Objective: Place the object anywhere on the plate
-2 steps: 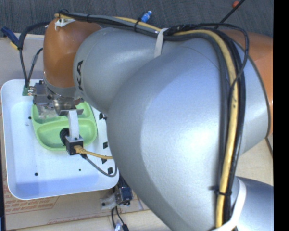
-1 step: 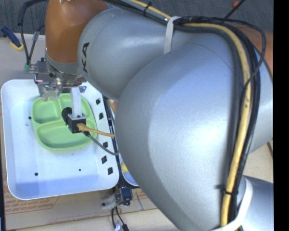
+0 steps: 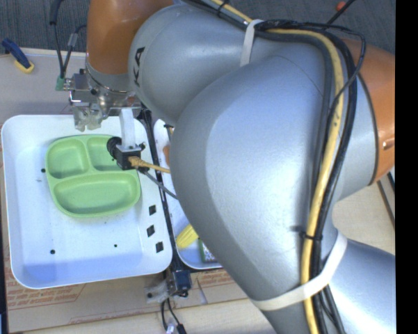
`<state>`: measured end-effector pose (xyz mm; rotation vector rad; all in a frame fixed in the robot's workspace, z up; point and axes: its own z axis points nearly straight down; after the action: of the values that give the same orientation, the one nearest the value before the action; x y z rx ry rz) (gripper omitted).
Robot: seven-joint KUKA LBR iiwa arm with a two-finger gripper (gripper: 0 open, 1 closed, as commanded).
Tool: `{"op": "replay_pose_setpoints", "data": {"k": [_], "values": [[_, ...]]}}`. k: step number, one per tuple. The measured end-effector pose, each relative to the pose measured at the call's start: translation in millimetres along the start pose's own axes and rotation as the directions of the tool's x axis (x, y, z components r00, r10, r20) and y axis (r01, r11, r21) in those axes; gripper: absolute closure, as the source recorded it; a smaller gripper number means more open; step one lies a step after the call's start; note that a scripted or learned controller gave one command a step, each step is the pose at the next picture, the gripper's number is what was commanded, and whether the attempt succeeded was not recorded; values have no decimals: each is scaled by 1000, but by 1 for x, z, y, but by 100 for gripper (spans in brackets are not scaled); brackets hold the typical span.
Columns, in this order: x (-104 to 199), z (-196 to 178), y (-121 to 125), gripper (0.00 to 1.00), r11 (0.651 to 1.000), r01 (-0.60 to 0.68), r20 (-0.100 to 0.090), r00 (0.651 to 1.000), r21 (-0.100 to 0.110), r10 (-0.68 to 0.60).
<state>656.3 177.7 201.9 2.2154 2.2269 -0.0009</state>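
Two white bins sit side by side on the worktop point(image 3: 28, 294), and we see most of the right bin point(image 3: 195, 259) hidden beneath the big grey arm point(image 3: 264, 172). Something yellow point(image 3: 187, 236) peeks out there, too covered for us to name. Farther back, in the left bin point(image 3: 28, 207), lies a green plate point(image 3: 90, 176) with three compartments. Beyond it the claw point(image 3: 89, 119) hangs over the bin's far edge, just past the plate; we cannot tell how its tips stand or whether they carry anything.

Bench point(image 3: 28, 289) bearing two white bins point(image 3: 28, 207)
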Motion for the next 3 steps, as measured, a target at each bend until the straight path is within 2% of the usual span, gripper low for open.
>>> {"op": "replay_pose_setpoints", "data": {"k": [1, 2, 3], "values": [[40, 4, 0, 100, 1000, 2, -2, 1000, -1, -2], [39, 3, 0, 0, 1000, 3, -1, 1000, -1, -3], [40, -7, 0, 100, 1000, 9, -1, 1000, -5, -9]]}}
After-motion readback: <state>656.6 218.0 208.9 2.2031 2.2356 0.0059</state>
